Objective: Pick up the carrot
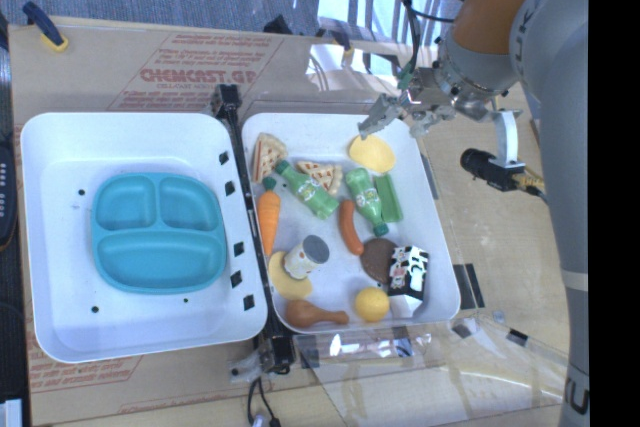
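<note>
The carrot [268,221] is orange and lies lengthwise along the left wall of the right bin [441,245], its thick end pointing to the far side. My gripper [398,119] hangs over the bin's far right corner, well to the right of and beyond the carrot. Its fingers are spread open with nothing between them. A yellow piece [371,153] lies just below it.
The right bin is crowded: a green bottle [305,190] touches the carrot's right side, with a sandwich slice [266,156], pizza slice [319,173], sausage [349,227], can [312,251], drumstick [315,315] and lemon [371,303]. The left bin holds a blue divided plate [157,232].
</note>
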Tool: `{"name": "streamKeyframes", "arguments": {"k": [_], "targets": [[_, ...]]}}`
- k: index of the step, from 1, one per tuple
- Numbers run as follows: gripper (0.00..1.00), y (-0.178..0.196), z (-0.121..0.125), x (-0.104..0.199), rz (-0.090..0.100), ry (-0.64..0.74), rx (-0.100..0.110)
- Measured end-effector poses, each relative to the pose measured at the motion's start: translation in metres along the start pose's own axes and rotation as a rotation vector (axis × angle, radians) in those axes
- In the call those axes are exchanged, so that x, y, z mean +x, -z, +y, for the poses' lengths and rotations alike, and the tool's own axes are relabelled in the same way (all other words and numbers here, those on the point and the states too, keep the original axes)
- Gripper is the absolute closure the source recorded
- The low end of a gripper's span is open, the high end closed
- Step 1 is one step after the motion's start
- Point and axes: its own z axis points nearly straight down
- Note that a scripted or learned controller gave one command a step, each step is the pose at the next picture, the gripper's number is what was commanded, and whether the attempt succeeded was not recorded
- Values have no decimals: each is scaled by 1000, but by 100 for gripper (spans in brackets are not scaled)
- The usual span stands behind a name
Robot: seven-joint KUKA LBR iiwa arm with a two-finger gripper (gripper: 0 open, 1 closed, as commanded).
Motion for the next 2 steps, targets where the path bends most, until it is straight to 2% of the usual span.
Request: {"name": "streamKeyframes", "arguments": {"k": [1, 2], "targets": [[0, -159, 24, -7, 0, -8, 4], [0, -27, 9, -11, -3, -34, -15]]}}
